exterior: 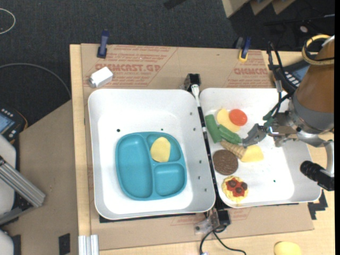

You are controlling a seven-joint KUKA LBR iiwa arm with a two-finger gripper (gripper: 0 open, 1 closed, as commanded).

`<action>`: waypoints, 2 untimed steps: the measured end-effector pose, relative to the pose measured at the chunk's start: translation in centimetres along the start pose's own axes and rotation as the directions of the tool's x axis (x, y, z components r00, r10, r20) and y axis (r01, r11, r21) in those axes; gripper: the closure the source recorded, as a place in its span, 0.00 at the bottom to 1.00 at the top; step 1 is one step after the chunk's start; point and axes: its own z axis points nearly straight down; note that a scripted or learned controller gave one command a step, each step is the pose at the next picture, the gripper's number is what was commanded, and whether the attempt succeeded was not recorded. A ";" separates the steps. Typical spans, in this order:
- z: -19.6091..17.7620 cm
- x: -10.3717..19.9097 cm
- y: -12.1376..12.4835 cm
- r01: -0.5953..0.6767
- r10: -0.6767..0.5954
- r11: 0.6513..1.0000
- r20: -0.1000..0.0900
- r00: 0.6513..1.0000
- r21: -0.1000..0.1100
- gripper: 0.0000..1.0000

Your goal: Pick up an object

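Bins side by side, seen from above. Gripper (254,135) hovers over the right bin (284,187); finger spacing cannot be told. Directly below its tip lies an ice-cream cone (234,149), tan and waffled, long axis slanting from upper left to lower right, beside a yellow wedge (254,154). Left of the gripper: green pepper (217,129), red tomato (237,116). Below: brown cookie (225,162), small pizza (235,188). Far left, the left bin (106,142) holds a blue divided tray (138,169) bearing a yellow lemon (160,149).

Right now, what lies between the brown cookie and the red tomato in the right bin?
In the camera view, the cone lies between the cookie and the tomato, with the gripper tip just beside it.
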 end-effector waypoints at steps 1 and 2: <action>-1.1 0.0 0.1 0.000 0.000 1.000 0.001 1.000 -0.003 1.00; -13.7 1.5 -1.7 0.003 -0.003 1.000 0.003 1.000 -0.019 1.00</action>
